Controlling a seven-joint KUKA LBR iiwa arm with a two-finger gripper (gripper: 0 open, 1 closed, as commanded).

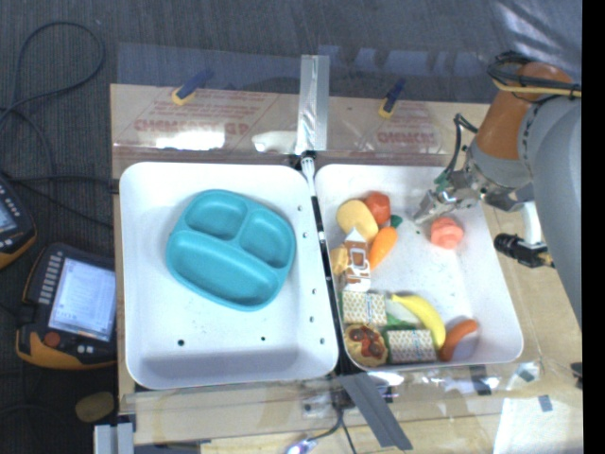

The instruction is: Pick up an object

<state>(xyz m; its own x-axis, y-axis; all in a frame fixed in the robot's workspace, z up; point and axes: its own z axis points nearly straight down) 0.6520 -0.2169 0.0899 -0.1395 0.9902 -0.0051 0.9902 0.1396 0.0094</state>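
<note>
The right bin (492, 291) holds a pile of toy food along its left side: a yellow lemon (356, 218), a red tomato (378, 202), an orange carrot (383, 246), a banana (422, 316), a small carton (355, 261), crackers (363, 305), a pizza slice (366, 343) and a sausage (459, 336). A pink strawberry-like piece (447, 234) lies alone near the bin's upper right. My gripper (440, 200) hovers just above and left of that pink piece, fingers spread open with nothing between them.
The left bin (151, 348) bears a blue divided plate (232, 247). The arm (529, 130) enters from the right over the right bin's far corner. A teach pendant (68, 301) and cables lie left of the bench.
</note>
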